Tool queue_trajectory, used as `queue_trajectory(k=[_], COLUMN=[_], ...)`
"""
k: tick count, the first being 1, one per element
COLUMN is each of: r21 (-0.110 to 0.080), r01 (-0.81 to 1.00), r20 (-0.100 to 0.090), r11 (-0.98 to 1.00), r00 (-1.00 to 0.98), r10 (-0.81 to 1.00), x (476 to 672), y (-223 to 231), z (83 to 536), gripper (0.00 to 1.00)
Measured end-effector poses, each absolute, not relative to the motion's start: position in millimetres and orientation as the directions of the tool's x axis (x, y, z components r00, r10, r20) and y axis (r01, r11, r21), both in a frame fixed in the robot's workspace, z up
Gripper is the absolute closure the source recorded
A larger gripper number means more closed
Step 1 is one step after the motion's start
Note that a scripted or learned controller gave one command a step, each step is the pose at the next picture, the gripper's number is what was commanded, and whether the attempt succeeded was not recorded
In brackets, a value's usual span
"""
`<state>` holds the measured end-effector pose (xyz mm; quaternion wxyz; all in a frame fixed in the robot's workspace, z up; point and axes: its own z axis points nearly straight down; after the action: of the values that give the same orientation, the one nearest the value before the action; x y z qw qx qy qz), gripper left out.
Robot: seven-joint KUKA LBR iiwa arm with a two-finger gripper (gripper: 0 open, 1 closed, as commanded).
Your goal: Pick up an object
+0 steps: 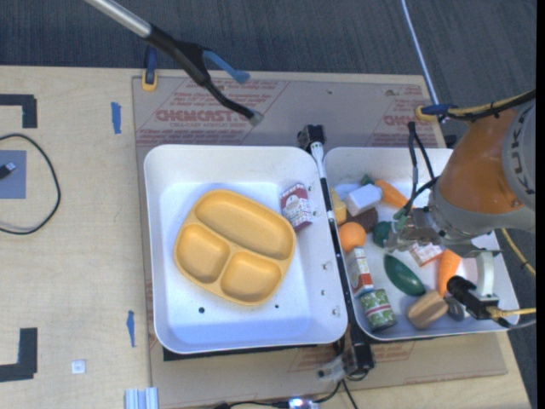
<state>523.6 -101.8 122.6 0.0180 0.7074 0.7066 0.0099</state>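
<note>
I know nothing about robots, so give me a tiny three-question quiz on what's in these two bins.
1. True or false: the yellow divided tray lies in the left bin.
2. Which lies beside that tray? A) small red-and-white carton B) banana C) spoon
3. Fill in: the arm's gripper is over the ____ bin.

Key: 1 true; 2 A; 3 right, among the toy foods, such as the orange.
</note>
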Motion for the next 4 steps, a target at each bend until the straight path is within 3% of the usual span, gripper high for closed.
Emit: queue_trajectory(k=[1,2,3,4], r21=[0.039,0.005,0.008,0.013], r01=[0.999,1.000,1.000,1.000], r20=[-0.011,0.000,-0.002,-0.003], r11=[-0.001,0.001,0.000,-0.001], r00=[0.001,-0.001,0.000,0.001], r10=[1.000,1.000,1.000,1.000], x=[523.5,497.6,481.8,483.6], y=[-102,-102,-95,-95], z=[122,86,87,97], gripper=[0.00,0.00,0.00,1.00])
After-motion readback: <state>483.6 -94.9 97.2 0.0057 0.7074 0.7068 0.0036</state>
